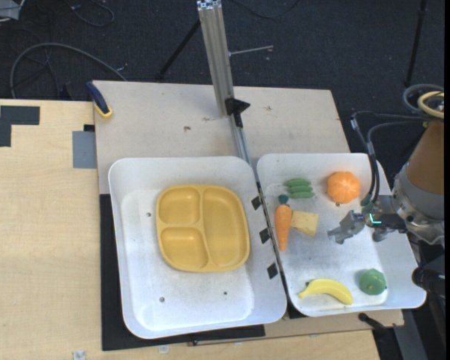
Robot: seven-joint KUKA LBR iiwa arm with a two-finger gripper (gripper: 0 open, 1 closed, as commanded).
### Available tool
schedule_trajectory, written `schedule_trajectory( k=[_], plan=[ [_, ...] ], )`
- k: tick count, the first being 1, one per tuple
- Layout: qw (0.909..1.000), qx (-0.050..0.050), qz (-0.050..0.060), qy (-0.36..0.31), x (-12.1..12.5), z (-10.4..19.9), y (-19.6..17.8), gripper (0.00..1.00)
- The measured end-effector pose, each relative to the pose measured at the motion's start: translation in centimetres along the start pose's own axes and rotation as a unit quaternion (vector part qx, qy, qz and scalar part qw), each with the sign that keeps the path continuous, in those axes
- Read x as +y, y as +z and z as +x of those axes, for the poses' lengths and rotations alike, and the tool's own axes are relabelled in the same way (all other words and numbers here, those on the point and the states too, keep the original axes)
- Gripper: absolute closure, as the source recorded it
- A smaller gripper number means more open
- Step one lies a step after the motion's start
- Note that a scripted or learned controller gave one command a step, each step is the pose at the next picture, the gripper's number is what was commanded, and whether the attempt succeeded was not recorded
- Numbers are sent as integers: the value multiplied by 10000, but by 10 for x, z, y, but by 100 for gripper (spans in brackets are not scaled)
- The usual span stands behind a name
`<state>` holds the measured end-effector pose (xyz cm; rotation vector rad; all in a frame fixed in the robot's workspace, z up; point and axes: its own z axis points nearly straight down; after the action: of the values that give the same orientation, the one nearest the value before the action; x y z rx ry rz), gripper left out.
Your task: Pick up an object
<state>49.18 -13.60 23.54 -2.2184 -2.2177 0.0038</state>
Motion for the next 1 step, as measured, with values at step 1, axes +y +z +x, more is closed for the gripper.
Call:
schedule_trajectory(
  k=[1],
  plan=[
    [10000,-1,-6,0,0,0,0,0]
  ],
)
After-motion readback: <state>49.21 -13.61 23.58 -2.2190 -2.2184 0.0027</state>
